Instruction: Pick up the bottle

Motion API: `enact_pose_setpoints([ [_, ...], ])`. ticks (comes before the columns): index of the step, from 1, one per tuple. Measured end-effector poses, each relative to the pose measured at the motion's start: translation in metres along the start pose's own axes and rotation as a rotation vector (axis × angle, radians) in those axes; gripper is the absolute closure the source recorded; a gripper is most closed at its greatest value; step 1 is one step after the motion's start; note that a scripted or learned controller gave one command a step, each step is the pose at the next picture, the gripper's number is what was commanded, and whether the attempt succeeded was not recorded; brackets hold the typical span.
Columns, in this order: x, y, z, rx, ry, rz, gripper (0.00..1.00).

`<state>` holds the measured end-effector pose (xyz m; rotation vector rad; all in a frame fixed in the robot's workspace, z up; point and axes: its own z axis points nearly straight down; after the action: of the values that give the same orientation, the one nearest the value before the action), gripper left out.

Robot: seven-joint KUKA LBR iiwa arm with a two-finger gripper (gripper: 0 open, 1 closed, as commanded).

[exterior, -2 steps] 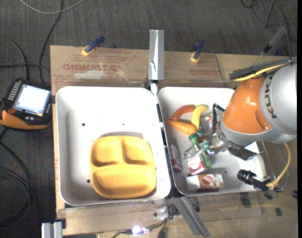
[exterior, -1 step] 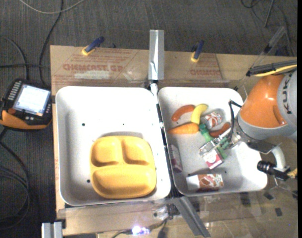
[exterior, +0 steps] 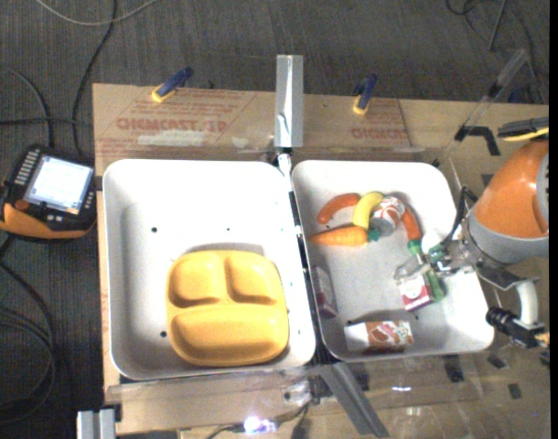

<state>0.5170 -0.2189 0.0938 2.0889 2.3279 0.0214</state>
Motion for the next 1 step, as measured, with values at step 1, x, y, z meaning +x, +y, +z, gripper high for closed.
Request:
enact_pose_setpoints([
  [1,-0.0026,-0.0252,-0.0013,-0.003,-0.01,-0.462,1.0],
])
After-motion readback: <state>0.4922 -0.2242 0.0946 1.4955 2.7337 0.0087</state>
